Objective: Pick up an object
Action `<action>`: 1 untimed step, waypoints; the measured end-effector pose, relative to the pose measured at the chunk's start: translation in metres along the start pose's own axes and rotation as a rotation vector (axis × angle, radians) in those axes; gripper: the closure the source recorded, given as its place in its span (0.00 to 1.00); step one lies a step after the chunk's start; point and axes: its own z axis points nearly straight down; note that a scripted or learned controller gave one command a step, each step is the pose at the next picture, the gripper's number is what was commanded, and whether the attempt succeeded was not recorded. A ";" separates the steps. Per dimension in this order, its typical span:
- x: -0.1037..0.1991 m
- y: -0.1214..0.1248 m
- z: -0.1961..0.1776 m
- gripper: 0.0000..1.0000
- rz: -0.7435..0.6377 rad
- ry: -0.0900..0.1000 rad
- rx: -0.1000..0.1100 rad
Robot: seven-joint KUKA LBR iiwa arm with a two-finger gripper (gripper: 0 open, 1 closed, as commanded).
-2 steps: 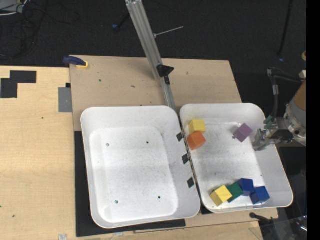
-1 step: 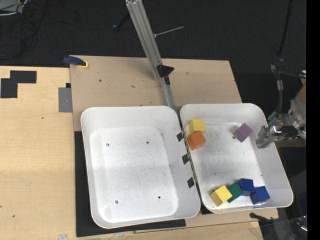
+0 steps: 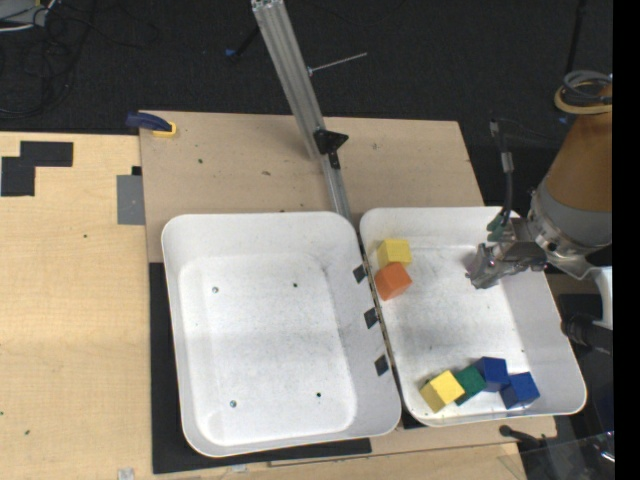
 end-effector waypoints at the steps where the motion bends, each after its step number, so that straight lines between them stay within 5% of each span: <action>1: 0.042 0.029 -0.002 1.00 0.000 -0.002 -0.004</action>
